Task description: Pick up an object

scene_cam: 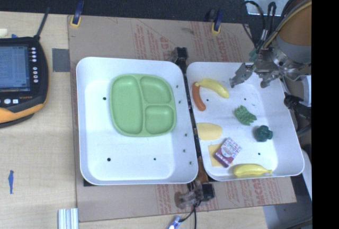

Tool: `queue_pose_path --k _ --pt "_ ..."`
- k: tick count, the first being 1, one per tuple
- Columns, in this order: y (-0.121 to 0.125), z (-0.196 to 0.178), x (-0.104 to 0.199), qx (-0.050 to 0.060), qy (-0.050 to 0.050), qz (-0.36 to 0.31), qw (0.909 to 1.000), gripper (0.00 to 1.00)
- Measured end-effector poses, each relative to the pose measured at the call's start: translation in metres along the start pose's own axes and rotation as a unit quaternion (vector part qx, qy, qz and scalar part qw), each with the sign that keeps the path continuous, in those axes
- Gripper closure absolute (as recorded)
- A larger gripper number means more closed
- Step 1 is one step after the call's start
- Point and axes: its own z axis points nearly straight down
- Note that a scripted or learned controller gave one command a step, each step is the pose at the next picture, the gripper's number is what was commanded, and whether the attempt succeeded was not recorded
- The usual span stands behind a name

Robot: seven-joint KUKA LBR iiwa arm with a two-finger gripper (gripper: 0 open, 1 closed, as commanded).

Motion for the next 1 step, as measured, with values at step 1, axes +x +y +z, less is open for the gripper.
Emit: queue_pose_path --k 1 --pt "-0.0486 0.1048 -0.0383 0.001 0.000 0.000 1.0000 0.00"
